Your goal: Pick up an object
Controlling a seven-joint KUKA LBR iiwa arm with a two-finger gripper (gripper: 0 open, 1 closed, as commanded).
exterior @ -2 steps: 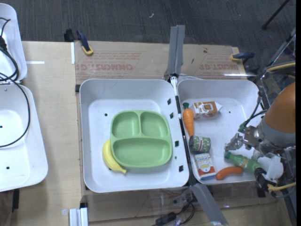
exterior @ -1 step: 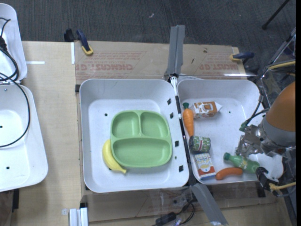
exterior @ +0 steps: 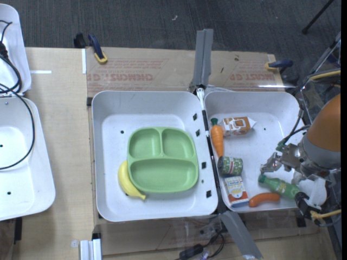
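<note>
My gripper (exterior: pixel 272 164) sits low over the right side of the right bin (exterior: pixel 255 98), fingers pointing left into the bin, spread a little with nothing between them.

Nearest thing: the green bottle (exterior: pixel 280 187), just below and slightly right of my fingertips. Its long axis runs left-right, tilted down toward the right, cap end at the left and almost under the fingers. My guess is that this is the target. The fingers need to straddle it across that axis, so a short drop and a small shift toward the bin's near edge should do it. The wrist bulk hides the bottle's right end, so I can't tell how close it is to the wall.

Next out: an orange-red sausage-shaped toy (exterior: pixel 263 199) lies just past the bottle, beside its lower left, axis roughly parallel. It's close enough that a finger could clip it.

Further left: a small carton (exterior: pixel 235 189) lying flat, then a green can (exterior: pixel 230 166) just above it. Both are near the divider wall.

Farthest in this bin: a carrot (exterior: pixel 217 138) running top to bottom along the divider, and an orange-and-white box (exterior: pixel 237 125) beside its top.

The left bin (exterior: pixel 103 145) holds a green divided plate (exterior: pixel 162 160) with a banana (exterior: pixel 128 181) touching its left rim. That's well apart from me.
</note>
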